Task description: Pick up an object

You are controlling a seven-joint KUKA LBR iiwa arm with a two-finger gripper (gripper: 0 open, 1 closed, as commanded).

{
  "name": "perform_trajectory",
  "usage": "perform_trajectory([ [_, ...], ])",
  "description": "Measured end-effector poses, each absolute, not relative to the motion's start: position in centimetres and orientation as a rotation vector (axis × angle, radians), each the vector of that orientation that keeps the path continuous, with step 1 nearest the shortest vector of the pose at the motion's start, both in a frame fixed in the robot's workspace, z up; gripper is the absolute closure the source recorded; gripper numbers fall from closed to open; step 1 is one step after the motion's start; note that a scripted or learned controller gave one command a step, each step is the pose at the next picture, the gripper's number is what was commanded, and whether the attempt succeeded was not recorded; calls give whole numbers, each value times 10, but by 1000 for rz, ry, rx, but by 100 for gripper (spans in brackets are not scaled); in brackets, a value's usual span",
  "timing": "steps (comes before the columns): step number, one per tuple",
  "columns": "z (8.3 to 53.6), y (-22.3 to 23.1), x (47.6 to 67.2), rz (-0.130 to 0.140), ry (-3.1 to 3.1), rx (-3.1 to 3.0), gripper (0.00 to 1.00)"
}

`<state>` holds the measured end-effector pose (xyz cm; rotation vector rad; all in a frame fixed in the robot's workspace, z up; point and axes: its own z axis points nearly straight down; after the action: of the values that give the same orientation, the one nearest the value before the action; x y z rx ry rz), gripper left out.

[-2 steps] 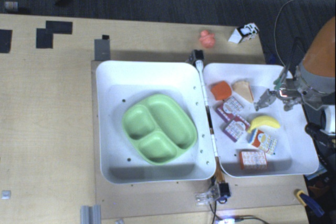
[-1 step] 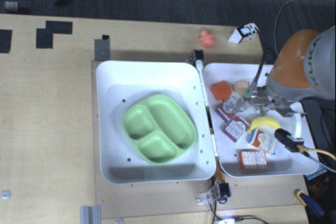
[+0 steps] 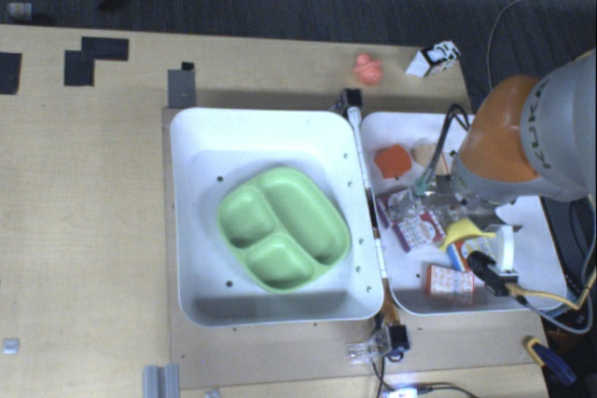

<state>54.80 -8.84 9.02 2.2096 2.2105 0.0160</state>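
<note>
Green plastic, moulded as a three-compartment tray (image 3: 284, 226), is seen lying flat in the left bin (image 3: 191, 200), slightly turned, with its single large compartment toward 2 o'clock. The right bin (image 3: 550, 228) is largely covered by the arm (image 3: 550, 140), whose grey body and orange band (image 3: 499, 140) enter from 3 o'clock and hide the bin's far right side. The gripper (image 3: 446, 200) is lowered over the middle of that bin, but its fingers are hidden under the wrist hardware and cabling, so whether they are parted or closed cannot be told, and no object is seen between them. An orange-red block (image 3: 393, 160) lies toward 11 o'clock from the gripper, apart from it. A crinkled printed packet (image 3: 410, 221) lies at about 8 o'clock, just beside the gripper. A yellow and blue item (image 3: 464, 234) at 5 o'clock is partly covered and hard to identify. A small red and white carton (image 3: 451, 282) rests near the bin's front edge at 6 o'clock. On the bench (image 3: 84, 200) beyond the bins, at 12 o'clock, a small pink object (image 3: 368, 68) is seen.
</note>
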Motion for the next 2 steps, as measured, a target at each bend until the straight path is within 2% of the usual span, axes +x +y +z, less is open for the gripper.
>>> perform_trajectory([
  [1,103,-86,551,28,2213,2205,100],
  [2,103,-86,551,27,2212,2205,0],
])
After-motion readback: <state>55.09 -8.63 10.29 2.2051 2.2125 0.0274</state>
